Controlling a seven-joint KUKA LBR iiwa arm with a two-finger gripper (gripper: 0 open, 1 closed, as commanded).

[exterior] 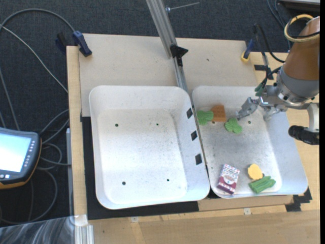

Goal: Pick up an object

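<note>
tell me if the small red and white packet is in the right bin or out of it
In. The packet lies flat on the right bin's floor near its front rim, beside a yellow piece.

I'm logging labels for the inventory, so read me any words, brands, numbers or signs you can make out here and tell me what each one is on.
No text here can be read.
Small pink and white packet in the right bin: has printing, too small and blurred to read.
Handheld pendant screen at the left edge: lit, nothing legible.

Gripper (247,109) hovers at 1 o'clock of right bin (284,151); green piece (234,126) just below; orange block (219,113) at 11 o'clock
</note>
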